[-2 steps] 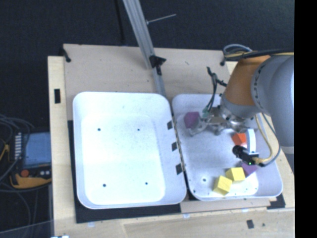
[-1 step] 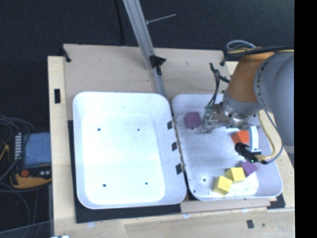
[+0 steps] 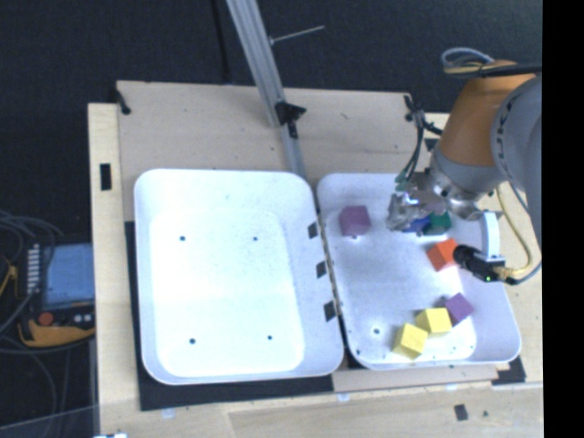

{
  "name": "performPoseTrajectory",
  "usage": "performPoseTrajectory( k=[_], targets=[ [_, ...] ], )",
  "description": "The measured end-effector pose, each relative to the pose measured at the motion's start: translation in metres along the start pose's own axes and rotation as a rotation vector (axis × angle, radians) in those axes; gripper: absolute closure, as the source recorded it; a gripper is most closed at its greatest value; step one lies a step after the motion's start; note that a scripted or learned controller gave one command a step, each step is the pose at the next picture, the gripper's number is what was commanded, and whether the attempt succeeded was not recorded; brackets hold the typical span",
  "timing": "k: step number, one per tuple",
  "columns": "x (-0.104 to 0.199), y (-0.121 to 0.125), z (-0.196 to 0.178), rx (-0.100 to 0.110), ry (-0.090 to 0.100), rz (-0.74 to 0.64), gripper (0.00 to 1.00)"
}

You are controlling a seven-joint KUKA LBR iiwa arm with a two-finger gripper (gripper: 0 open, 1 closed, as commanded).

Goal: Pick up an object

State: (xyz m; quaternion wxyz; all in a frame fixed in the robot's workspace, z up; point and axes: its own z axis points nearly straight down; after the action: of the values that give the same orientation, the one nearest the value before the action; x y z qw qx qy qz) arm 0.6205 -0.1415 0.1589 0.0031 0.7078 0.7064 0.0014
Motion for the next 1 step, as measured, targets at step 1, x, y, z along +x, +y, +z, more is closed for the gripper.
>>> performPoseTrajectory(
  k=[1],
  targets=[
    [-0.0003,0.0003,-0.0652,-0.002,0.000,-0.004,1.00]
  ],
)
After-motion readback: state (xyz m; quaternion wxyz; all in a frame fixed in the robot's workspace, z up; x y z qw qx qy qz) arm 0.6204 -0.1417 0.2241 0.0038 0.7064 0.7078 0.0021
